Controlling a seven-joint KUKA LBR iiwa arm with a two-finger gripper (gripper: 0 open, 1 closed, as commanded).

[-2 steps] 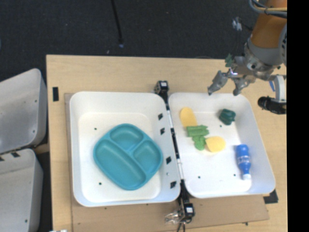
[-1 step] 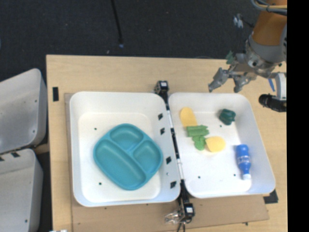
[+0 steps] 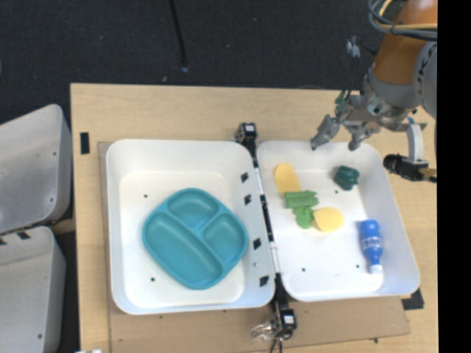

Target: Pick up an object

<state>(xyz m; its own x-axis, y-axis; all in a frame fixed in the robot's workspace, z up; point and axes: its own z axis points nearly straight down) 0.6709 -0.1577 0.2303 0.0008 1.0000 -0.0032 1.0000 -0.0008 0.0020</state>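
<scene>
Blue bottle [image 3: 370, 245], white cap, lying flat

No readable text, label, brand, number or sign anywhere. Blue bottle [image 3: 370, 243] in the right bin [image 3: 397, 271]: wrapper too small and blurred for any lettering. Teal divided plate [image 3: 194, 237] in the left bin [image 3: 118, 285]: plain, unmarked. Small black tags along the seam between the bins: no legible marking.
</scene>
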